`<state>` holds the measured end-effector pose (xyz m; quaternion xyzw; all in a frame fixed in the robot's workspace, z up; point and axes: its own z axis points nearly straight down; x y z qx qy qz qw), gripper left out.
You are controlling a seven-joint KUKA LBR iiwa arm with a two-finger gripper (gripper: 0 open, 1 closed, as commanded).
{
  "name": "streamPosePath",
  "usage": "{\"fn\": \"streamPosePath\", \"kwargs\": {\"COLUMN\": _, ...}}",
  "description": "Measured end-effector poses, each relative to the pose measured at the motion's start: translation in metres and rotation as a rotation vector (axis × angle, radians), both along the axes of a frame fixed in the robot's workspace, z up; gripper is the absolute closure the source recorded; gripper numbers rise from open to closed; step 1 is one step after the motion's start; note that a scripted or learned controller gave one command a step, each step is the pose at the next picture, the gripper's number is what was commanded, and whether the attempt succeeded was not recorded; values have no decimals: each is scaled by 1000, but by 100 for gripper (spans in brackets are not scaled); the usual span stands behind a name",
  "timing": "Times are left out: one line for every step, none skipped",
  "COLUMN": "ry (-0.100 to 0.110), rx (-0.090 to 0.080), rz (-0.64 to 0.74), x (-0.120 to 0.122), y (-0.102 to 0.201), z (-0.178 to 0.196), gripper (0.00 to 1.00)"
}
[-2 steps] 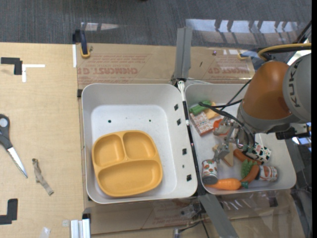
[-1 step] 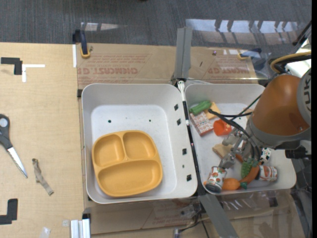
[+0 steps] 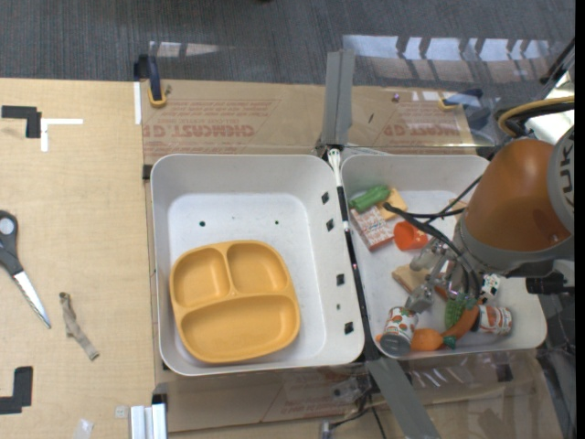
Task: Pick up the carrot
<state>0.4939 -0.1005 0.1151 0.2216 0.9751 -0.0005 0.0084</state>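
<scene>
Basically small orange carrot w/ green top, tilted, right bin

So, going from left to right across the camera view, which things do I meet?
scissors → yellow divided plate in the left bin → small can → carrot in the right bin

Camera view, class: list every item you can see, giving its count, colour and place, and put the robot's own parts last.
Bins: two, white, side by side.
Divided plate: one, yellow, left bin.
Carrot: one, orange with green top, right bin, near front.
Cans: two, lying at right bin's front.
Orange ball: one, beside the cans.
Green piece: one, right bin, back.
Scissors: one, grey, bench at left.
Gripper: one, over right bin.
</scene>
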Motion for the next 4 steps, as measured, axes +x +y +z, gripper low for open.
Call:
{"fn": "streamPosePath", "kwargs": {"ry": 0, "rx": 0, "rz": 3, "x": 1, "y": 0, "z": 9, "gripper": 100}}
{"fn": "streamPosePath", "kwargs": {"ry": 0, "rx": 0, "rz": 3, "x": 1, "y": 1, "z": 9, "gripper": 0}}
{"fn": "streamPosePath", "kwargs": {"ry": 0, "rx": 0, "rz": 2, "x": 1, "y": 1, "z": 9, "gripper": 0}}
{"fn": "streamPosePath", "kwargs": {"ry": 0, "rx": 0, "rz": 2, "x": 1, "y": 1, "z": 9, "gripper": 0}}
